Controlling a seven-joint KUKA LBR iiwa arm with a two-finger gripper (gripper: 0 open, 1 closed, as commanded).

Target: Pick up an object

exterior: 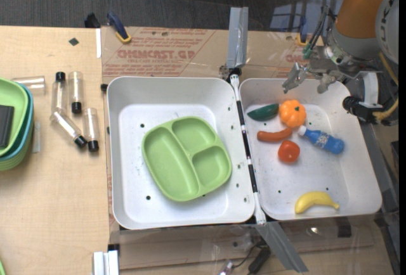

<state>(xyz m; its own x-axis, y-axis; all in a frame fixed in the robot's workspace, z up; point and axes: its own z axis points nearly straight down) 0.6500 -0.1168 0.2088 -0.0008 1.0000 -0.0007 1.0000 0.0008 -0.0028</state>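
The gripper (pixel 309 75) hangs over the far edge of the right bin (pixel 365 201) with its two fingers spread apart and nothing between them. Just below it, near that far edge, sits the pumpkin (pixel 292 113), which looks like light, hard, smooth plastic, best pinched across its round middle. Close beside it lie a glossy sausage (pixel 274 135), tomato (pixel 288 151), bottle (pixel 322 140) and, toward the near edge, a banana (pixel 316 202).
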